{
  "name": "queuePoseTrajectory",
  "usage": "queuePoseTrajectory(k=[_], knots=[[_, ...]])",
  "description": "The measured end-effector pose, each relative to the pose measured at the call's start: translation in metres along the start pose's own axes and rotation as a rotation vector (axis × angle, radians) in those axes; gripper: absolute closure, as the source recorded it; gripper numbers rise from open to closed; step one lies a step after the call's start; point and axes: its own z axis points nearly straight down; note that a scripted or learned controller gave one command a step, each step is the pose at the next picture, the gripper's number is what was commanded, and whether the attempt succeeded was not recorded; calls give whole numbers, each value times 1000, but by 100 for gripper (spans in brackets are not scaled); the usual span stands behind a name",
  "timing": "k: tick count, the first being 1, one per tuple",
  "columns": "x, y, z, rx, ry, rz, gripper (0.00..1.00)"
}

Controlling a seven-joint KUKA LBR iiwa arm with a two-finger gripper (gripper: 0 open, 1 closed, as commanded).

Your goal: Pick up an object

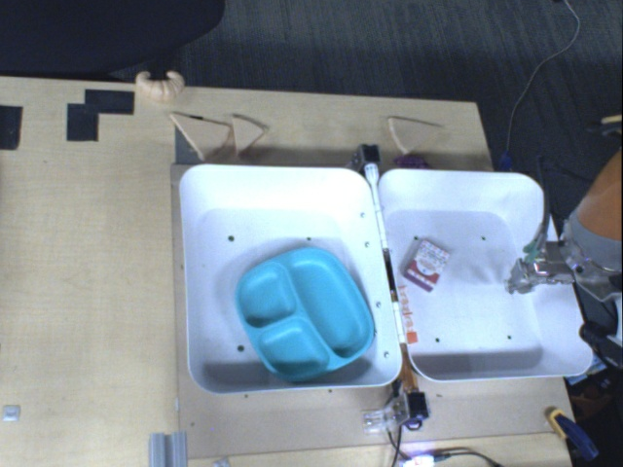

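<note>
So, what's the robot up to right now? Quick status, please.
Gripper low over right bin's right side, nothing seen held. Small red-and-white packet lies apart to its left. Path between looks clear.

We see open floor all around the small maroon packet [426, 264] in the right bin [467, 358], while the blue divided plate [305, 313] crowds the left bin [209, 261].

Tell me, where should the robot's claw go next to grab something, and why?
Probably a short slide left across the right bin toward the small red and white packet. The gripper sits near that bin's right wall, apart from the packet, with bare white floor between them. The blue divided plate lies farther off in the left bin.
</note>
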Motion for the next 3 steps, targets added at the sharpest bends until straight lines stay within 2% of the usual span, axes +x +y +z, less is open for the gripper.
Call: queuePoseTrajectory(k=[1,2,3], knots=[[49,57,-4,1,2,-4,100],[6,49,27,1,1,-2,100],[8,95,-3,-2,1,-5,100]])
